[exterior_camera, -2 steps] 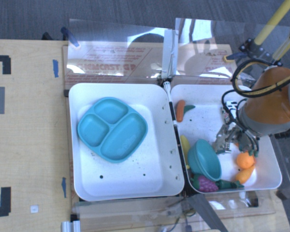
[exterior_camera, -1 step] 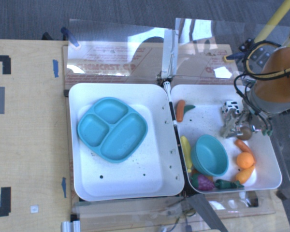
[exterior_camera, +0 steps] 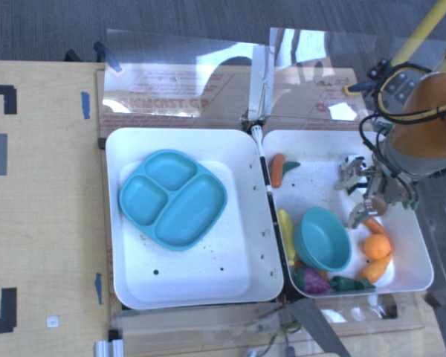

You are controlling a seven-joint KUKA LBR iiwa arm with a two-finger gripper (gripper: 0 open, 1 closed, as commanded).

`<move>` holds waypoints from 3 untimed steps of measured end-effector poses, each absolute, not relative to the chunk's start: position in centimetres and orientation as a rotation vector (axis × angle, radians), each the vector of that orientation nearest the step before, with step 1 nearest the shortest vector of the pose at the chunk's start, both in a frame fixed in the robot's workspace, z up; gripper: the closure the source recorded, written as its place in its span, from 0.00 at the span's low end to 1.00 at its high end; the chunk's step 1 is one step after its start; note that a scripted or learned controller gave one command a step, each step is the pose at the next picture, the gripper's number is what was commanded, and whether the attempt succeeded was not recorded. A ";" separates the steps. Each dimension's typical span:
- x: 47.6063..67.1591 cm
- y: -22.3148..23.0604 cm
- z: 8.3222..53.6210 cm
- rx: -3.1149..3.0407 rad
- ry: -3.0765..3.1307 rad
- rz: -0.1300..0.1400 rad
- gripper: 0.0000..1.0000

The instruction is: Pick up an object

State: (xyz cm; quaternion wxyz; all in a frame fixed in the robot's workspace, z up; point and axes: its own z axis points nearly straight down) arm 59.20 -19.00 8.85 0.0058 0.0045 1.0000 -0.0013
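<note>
My gripper (exterior_camera: 358, 196) hangs low over the right bin (exterior_camera: 320, 151), near its right wall, above bare white floor. Just below it lies a small orange piece (exterior_camera: 374, 226), and below that a round orange fruit (exterior_camera: 377, 246) and another orange toy (exterior_camera: 375, 269). A blue bowl (exterior_camera: 325, 239) sits left of those. An orange carrot with a green top (exterior_camera: 277, 169) lies by the bin's left wall. A yellow toy (exterior_camera: 285, 233) lies along the same wall. Purple grapes (exterior_camera: 316, 280) and a green item (exterior_camera: 347, 282) rest at the front edge.
The left bin (exterior_camera: 230, 274) holds a blue divided plate (exterior_camera: 173, 198). Clear plastic walls (exterior_camera: 208, 88) stand behind both bins. The arm's orange band and cables (exterior_camera: 424, 117) fill the right side. A wooden bench (exterior_camera: 37, 222) extends to the left.
</note>
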 end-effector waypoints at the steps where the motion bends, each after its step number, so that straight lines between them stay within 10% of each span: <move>1: 60.3 -17.3 8.9 0.184 3.123 -0.002 0.00; 2: 52.4 -18.5 8.9 0.344 3.115 -0.002 0.00; 3: 52.8 -18.5 10.3 0.340 3.100 -0.006 1.00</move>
